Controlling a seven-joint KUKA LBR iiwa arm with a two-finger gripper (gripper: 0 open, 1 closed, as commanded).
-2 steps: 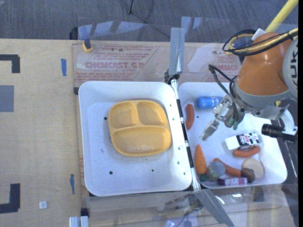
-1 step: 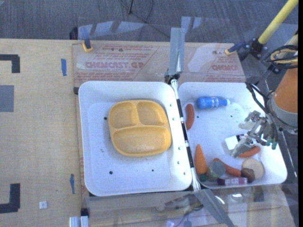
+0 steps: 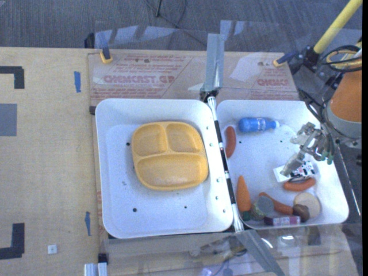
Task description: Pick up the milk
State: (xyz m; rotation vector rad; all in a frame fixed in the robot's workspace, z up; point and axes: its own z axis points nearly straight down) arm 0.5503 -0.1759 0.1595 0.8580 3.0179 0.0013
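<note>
The milk (image 3: 297,172) is a small white carton with black patches, lying in the right bin (image 3: 270,145) toward its right side. My gripper (image 3: 301,157) reaches in from the right and hangs directly over the carton, its tip at the carton's upper edge. The metal of the gripper covers part of the carton. Whether it touches the carton is unclear from this angle.
Around the milk lie a reddish sausage (image 3: 300,183), a round bread piece (image 3: 306,203), a carrot (image 3: 244,193) and a second orange piece (image 3: 275,203). A blue bottle (image 3: 257,124) and a hot dog (image 3: 230,141) lie farther back. The left bin (image 3: 115,211) holds a yellow divided plate (image 3: 169,154).
</note>
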